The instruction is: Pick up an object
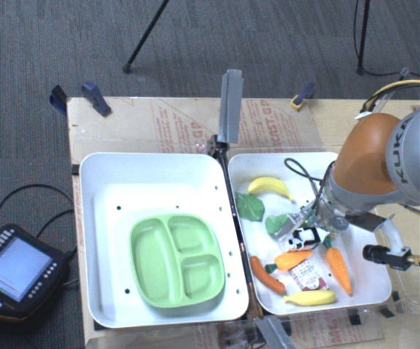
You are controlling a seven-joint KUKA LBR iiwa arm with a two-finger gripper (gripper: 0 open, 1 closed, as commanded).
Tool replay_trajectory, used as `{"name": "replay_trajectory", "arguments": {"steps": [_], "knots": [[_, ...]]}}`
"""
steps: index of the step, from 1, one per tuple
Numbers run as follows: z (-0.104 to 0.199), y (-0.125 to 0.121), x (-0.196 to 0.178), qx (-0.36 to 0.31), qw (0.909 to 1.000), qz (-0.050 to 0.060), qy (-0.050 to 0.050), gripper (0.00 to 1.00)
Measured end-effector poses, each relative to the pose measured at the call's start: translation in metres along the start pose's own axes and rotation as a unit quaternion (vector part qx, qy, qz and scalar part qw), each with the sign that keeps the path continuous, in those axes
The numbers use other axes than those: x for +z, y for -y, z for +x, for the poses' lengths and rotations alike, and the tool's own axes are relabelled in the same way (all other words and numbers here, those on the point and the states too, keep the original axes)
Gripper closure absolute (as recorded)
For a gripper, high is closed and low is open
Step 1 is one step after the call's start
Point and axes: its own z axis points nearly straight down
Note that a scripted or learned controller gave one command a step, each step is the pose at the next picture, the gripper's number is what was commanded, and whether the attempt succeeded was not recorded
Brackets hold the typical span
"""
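Note:
My gripper (pixel 302 233) is low over the middle of the right bin (pixel 366 291), under the orange wrist band. It hangs among the toy food, right beside a green piece (pixel 276 224) and just above a small orange carrot (pixel 293 259). Around it lie a yellow banana (pixel 269 187), a dark green leaf (pixel 250 207), a long carrot (pixel 338 270), another carrot (pixel 266 275), a red-and-white packet (pixel 304 274) and a second yellow banana (pixel 309 297). Whether anything sits in the gripper is hidden.
The left bin (pixel 108 187) holds a light green divided plate (pixel 177 259). A grey upright post (pixel 230 107) stands at the back between the bins. A handheld control pendant (pixel 14 267) lies on the floor at the left.

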Motion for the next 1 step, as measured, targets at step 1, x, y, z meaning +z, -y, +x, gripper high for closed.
{"name": "replay_trajectory", "arguments": {"steps": [1], "knots": [[0.0254,0.0702,0.0030,0.020,0.9998,0.004,-0.003,0.00]]}}
